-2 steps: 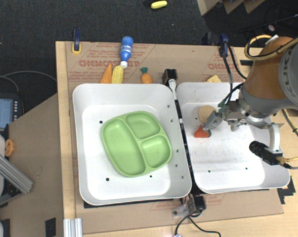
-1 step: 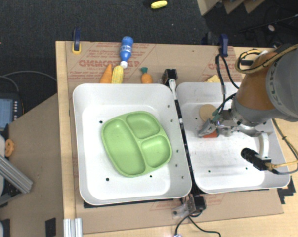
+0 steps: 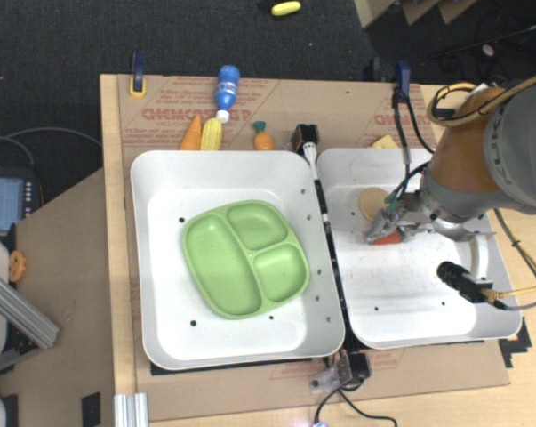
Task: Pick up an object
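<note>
My gripper point(image 3: 380, 229) is low in the right bin point(image 3: 410, 314), near that bin's left side. A small red-orange object point(image 3: 390, 237) lies on the bin floor right at the gripper's tip, partly covered by it. A tan round object point(image 3: 371, 205) lies just behind the gripper, toward the bin's back left. The grey arm with its orange band point(image 3: 463, 154) comes in from the right above the bin.
The left bin point(image 3: 161, 238) holds a green divided plate point(image 3: 245, 258). Behind the bins on the bench lie a blue-capped bottle point(image 3: 227, 88), a corn cob point(image 3: 212, 133), an orange piece point(image 3: 191, 135) and a small carrot point(image 3: 263, 139). A yellow object point(image 3: 286, 8) lies on the dark floor.
</note>
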Available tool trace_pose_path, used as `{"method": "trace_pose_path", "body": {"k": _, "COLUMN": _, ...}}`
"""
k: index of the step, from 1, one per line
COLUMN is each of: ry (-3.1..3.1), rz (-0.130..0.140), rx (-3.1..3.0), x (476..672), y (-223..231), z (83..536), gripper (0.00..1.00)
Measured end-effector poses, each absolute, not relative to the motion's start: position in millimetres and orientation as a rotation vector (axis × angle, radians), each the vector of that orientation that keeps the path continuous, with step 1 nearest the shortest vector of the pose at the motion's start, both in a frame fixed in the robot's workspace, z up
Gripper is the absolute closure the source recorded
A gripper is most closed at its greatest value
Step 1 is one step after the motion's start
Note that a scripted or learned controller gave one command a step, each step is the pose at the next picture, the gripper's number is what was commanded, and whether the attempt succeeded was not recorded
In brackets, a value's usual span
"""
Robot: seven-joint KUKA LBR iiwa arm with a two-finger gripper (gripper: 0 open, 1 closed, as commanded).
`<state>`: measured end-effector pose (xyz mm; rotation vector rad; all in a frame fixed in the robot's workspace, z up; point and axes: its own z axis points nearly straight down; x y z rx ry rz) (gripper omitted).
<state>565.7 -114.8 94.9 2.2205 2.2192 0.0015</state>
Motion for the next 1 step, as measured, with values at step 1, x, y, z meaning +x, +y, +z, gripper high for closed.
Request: {"method": "trace_pose_path", "body": {"k": 1, "ry": 2.225, "rz": 0.016, "rx": 2.205, "x": 610.7, "y": -47.5, "z": 191.4, "gripper": 1.00}}
